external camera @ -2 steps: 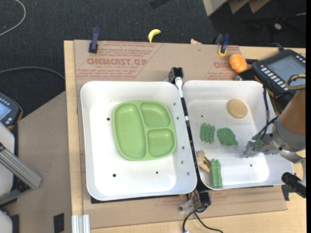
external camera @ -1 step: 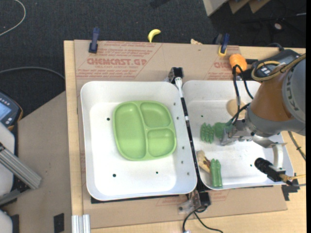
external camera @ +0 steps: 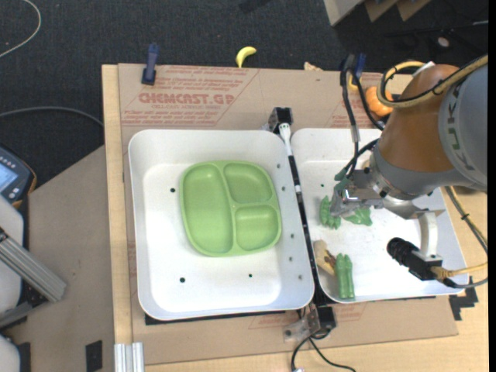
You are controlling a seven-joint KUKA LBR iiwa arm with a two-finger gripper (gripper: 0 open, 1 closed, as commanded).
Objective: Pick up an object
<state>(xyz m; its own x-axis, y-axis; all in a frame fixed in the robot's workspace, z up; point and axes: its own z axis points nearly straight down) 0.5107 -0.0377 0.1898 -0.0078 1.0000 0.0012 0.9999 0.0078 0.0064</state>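
A: Where's the gripper (external camera: pixel 341 205)?

B: Low in the right bin (external camera: pixel 372 149), at a green toy (external camera: pixel 332 212). Clamped or apart, I cannot tell (wrist hides it).

A: The left bin (external camera: pixel 147 231)?

B: A green tray (external camera: pixel 230 206), untouched.

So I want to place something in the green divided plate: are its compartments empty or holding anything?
Empty. The green divided plate lies flat in the left bin, and all three compartments show bare green.
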